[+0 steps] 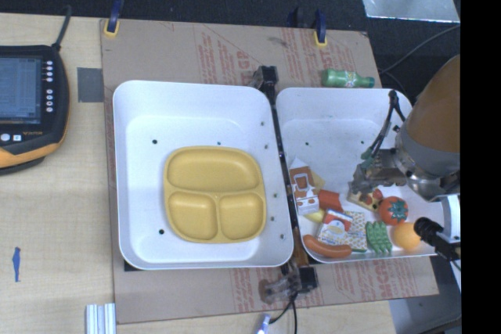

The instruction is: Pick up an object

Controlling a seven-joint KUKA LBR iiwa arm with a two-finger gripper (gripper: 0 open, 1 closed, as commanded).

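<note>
The right bin (329,117) holds a heap of toy food along its near side. In it are a red tomato (393,210), an orange (405,235), a green vegetable piece (378,237), a hot dog (327,249), a red piece (329,199), a small printed box (303,182) and a printed packet (338,227). My gripper (368,182) is low in this bin's right part, just left of and above the tomato, over a pale item partly hidden by it. The grey arm (430,129) comes in from the right.
The left bin (125,168) carries a yellow divided plate (215,194). A green bottle (348,78) lies on the cardboard behind the right bin. A control pendant (27,105) rests at the far left of the bench. Clamps hold the cardboard's edges.
</note>
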